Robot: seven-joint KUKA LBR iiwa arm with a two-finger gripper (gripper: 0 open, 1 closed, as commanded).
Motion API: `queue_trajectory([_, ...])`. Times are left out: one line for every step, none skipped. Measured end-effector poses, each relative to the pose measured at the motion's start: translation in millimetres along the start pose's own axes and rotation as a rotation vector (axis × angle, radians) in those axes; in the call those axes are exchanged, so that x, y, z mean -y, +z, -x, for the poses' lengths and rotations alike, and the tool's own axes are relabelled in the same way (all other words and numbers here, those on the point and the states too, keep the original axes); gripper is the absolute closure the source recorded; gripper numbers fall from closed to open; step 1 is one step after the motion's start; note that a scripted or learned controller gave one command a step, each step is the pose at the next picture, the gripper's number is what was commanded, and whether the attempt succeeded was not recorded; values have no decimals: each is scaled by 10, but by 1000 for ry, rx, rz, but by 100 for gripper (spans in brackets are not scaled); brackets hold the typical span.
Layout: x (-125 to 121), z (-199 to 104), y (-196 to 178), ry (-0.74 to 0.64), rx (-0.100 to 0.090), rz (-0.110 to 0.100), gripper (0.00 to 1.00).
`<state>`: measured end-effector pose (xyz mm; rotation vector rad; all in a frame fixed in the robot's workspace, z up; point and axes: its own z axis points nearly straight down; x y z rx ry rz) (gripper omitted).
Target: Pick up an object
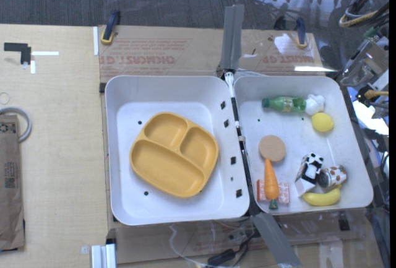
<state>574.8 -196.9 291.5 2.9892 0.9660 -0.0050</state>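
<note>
The right bin (pixel 350 137) holds several small items. A green bottle (pixel 284 104) lies on its side at the back, with a small white piece (pixel 316 101) at its end. A yellow lemon (pixel 322 122) sits just in front of them. Mid-bin lies a round tan disc (pixel 271 148). An orange carrot (pixel 270 181) rests below it on a red and white packet (pixel 281 192). At the front right are a black and white toy (pixel 311 167), a brown spotted toy (pixel 334 176) and a banana (pixel 321 198).
The left bin (pixel 113 137) holds a yellow three-part plate (pixel 174 154). A hinged divider (pixel 232 130) separates the two bins. Cables and metal parts (pixel 368 69) crowd the right edge. A brown paper bag (pixel 9 180) lies on the bench at far left.
</note>
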Motion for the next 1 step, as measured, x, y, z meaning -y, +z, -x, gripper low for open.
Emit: queue_trajectory([-217, 22, 579, 149, 2, -3, 0])
